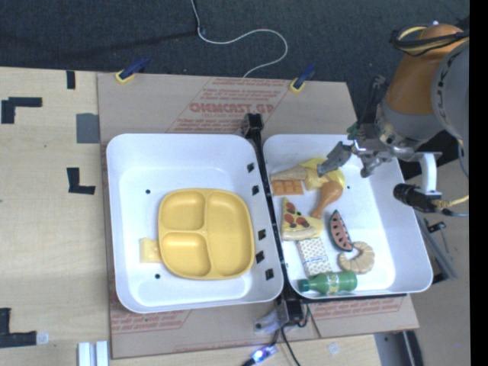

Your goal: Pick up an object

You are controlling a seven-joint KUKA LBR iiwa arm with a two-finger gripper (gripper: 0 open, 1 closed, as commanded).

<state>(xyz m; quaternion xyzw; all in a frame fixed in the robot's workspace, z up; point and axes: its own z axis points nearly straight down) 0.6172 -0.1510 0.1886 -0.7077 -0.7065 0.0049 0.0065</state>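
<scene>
A green toy bottle [328, 283] is seen nearest; the toy drumstick [328, 195], lying slantwise, sits just below-left of the spread, empty gripper [351, 161].

The arm [427, 75] is cut off at the right edge; a yellow piece [147, 250] lies partly hidden, perhaps cheese, under the divided plate [206, 232].
</scene>
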